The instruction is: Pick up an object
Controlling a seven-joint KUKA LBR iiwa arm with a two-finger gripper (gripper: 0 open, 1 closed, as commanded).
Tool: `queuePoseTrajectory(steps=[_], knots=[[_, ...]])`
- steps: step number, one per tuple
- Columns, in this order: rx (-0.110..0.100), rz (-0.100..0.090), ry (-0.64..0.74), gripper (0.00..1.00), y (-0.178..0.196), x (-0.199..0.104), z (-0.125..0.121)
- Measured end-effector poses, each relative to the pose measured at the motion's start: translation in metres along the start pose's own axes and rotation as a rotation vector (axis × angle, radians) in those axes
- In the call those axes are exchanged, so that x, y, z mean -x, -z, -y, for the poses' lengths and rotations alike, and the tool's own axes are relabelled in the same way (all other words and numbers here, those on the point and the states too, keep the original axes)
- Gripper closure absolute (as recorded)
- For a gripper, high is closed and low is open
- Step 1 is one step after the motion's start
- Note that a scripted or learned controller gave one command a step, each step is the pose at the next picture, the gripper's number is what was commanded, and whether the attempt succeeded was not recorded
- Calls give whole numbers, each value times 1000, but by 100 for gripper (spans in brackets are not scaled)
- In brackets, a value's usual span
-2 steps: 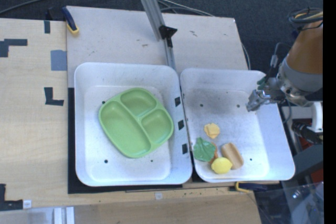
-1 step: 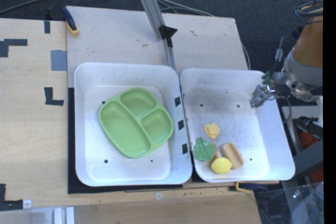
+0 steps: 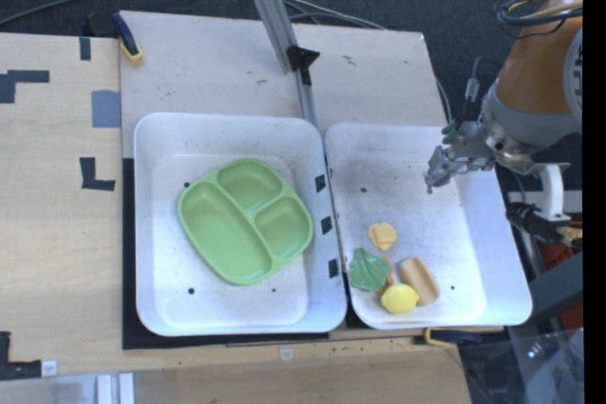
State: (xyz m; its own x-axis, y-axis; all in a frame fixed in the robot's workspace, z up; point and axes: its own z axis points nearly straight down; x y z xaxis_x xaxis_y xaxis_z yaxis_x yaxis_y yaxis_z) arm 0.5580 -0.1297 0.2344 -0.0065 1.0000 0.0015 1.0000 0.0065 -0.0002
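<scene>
Several small toy foods lie in the front part of the right bin point(image 3: 473, 232): a pale yellow piece point(image 3: 383, 236), a green leafy piece point(image 3: 368, 271), a yellow lemon point(image 3: 400, 299) and a tan bread-like roll point(image 3: 419, 279). My gripper point(image 3: 439, 171) hangs over the bin's far right part, well behind and to the right of the foods. Nothing shows between its fingers.
The left bin point(image 3: 156, 203) holds a green divided plate point(image 3: 246, 219). A slanted metal pole point(image 3: 270, 0) crosses the bench behind the bins. Cables run at the back and beside the arm on the right. A blue and yellow clamp point(image 3: 126, 37) sits at the far left.
</scene>
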Motion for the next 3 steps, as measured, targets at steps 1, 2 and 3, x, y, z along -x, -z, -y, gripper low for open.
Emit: queuePoseTrajectory(steps=[1,2,3], knots=[[0,-1,2,100,8,-56,-11],[-1,0,0,100,11,-102,-18],[-2,1,0,100,-4,-152,-30]])
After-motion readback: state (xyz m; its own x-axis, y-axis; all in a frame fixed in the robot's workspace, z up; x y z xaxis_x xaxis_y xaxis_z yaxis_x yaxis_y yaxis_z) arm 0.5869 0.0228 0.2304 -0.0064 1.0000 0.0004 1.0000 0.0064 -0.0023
